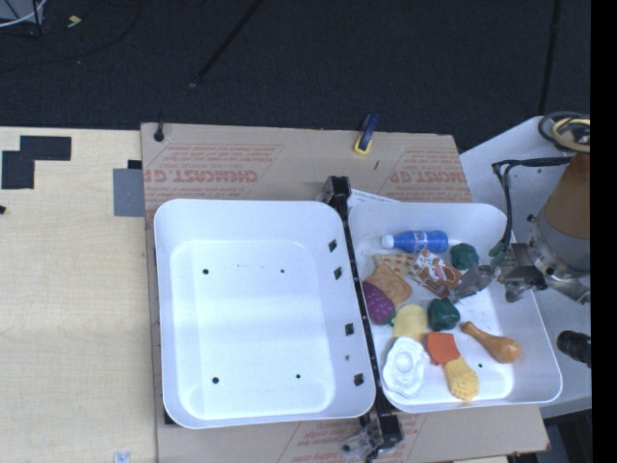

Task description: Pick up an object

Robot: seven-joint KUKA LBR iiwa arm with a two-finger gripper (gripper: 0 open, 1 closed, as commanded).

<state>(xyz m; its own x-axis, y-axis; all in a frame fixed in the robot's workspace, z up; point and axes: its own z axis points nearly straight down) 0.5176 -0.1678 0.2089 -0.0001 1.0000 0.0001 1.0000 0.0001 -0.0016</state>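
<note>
Overhead: grey two-finger gripper [479, 282] low in the right white bin [533, 382], among toys, tips beside a crinkly printed snack packet [434, 272]; opening unreadable, nothing visibly held. Packet's probably light, soft, slippery — pinch mid-body. Blue plastic bottle [416, 241] is near, stiffer.

Single fixed camera above counter [77, 287], looking down at slant. Far side of scene at top of picture, near side at bottom. Set back enough to take in both white bins: left bin [253, 218], right bin [487, 217]. Arm [569, 210] enters from right.
</note>
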